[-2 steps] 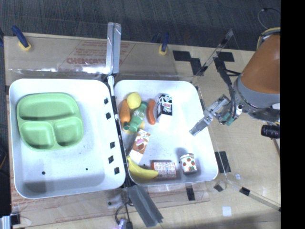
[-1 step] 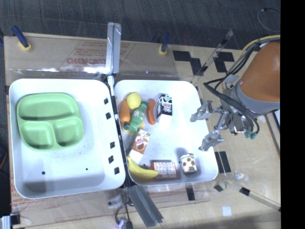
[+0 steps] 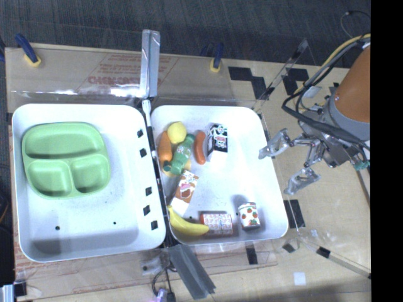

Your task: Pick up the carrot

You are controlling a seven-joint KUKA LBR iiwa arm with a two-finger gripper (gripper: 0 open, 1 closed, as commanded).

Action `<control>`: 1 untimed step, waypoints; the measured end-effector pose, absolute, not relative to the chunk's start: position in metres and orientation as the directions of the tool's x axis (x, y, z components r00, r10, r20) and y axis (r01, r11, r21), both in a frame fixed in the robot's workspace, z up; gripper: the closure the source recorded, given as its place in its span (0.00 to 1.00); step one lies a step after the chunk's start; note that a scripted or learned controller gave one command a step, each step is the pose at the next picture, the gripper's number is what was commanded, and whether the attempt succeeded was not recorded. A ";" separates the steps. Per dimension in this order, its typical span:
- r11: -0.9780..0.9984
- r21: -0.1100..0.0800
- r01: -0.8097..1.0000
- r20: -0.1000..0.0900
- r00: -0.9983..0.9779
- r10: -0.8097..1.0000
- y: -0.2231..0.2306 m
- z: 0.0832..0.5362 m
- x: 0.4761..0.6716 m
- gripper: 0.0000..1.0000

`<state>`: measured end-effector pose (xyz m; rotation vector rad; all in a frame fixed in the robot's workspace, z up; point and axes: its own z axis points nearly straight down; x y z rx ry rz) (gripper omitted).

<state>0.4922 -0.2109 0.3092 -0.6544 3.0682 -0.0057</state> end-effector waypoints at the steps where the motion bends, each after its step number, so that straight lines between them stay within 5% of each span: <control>1: 0.673 0.002 -0.739 0.000 -0.673 -0.739 -0.164 0.226 0.511 0.00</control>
